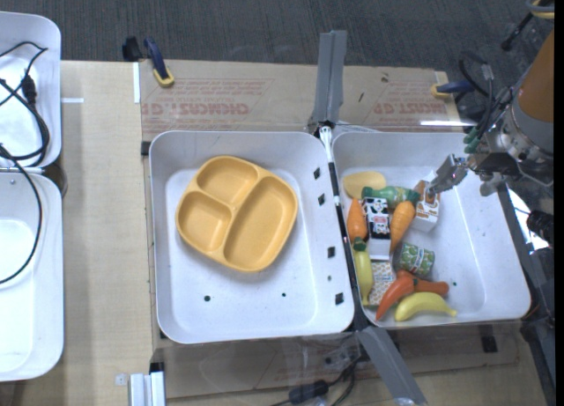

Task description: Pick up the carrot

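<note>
Grey metal, the hand [465,173] hung over the right bin's [493,259] bare white floor near its far right corner; whether its fingers were parted I could not tell. Left of it, the carrot [402,222] lay wedged between a small milk carton [377,217] and a juice box [427,209]. A smooth yellow banana [423,307] curved along the near rim. In the left bin [176,298] sat a yellow divided plate [236,212].
</note>
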